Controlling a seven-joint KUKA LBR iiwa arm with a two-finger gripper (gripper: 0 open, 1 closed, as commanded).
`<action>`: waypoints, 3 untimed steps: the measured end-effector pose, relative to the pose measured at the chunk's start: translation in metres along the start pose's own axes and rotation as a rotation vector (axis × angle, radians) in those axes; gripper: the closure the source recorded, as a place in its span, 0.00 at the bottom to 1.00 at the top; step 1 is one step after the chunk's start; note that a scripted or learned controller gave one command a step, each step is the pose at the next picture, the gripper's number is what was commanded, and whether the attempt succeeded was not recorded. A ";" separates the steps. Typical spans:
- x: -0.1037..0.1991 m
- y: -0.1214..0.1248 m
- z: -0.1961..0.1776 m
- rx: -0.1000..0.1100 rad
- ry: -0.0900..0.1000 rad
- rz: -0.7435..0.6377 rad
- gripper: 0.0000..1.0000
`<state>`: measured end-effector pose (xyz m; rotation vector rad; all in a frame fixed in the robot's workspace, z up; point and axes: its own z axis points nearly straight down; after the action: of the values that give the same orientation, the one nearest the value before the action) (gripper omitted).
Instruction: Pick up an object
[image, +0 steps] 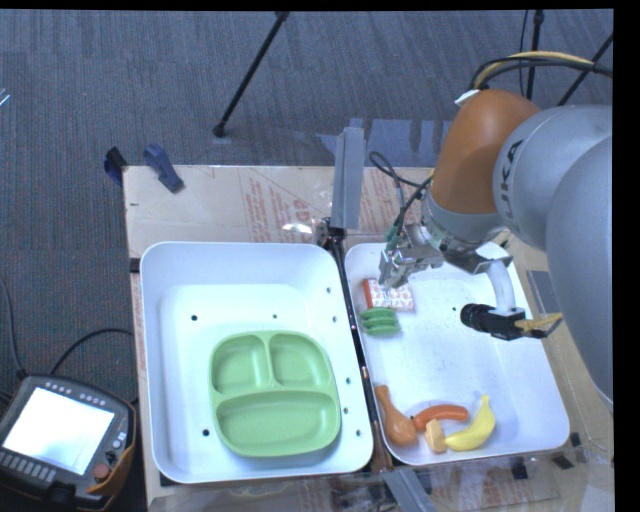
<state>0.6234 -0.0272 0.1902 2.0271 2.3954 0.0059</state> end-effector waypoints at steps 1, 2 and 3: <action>0.021 -0.051 -0.059 0.008 -0.001 0.183 1.00; 0.022 -0.051 -0.057 0.011 -0.001 0.181 0.00; 0.022 -0.051 -0.065 0.016 -0.001 0.180 1.00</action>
<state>0.5692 -0.0135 0.2546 2.2410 2.2104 -0.0136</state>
